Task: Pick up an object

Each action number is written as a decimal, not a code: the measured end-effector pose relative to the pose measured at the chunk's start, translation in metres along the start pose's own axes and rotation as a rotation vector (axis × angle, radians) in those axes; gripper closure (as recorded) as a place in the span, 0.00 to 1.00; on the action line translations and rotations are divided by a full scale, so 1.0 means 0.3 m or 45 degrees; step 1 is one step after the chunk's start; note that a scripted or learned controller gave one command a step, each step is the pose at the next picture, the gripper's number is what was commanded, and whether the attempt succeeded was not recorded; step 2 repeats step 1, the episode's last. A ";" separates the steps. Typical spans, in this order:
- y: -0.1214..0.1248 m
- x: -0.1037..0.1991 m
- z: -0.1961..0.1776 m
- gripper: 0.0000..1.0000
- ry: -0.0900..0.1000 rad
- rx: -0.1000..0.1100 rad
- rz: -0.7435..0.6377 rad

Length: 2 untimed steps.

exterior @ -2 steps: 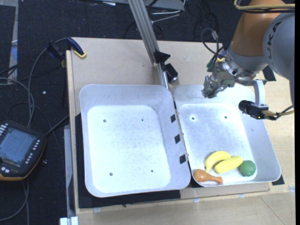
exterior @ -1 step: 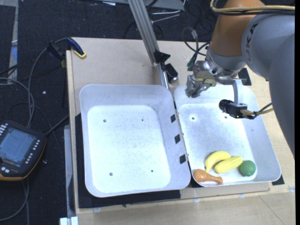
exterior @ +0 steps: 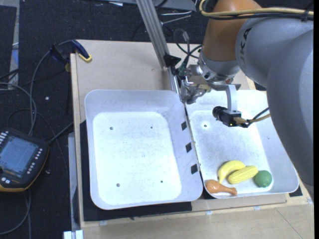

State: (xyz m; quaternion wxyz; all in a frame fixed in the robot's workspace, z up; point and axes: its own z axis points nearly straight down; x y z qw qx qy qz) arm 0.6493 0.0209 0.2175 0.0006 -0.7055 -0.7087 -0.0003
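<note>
Hovering at right bin (exterior: pixel 279 148) far rim, gripper (exterior: pixel 192 94) fingers' spread unreadable, prob empty; should descend toward banana (exterior: pixel 228 169) w/ corn (exterior: pixel 243 174) beside.

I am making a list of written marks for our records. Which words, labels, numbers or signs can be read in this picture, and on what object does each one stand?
Dark letters on the grey robot arm casing: partly cut off and seen at a slant, not readable with certainty.
Screen of the grey and orange handheld control pendant: shows content, too small and blurred to read.
Black square marks on the rim between the two shallow white plastic bins: no text on them.
Nothing else carries readable text.
</note>
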 end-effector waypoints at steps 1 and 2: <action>0.034 0.167 -0.054 1.00 0.000 -0.002 0.000; 0.034 0.167 -0.054 1.00 0.000 -0.002 0.000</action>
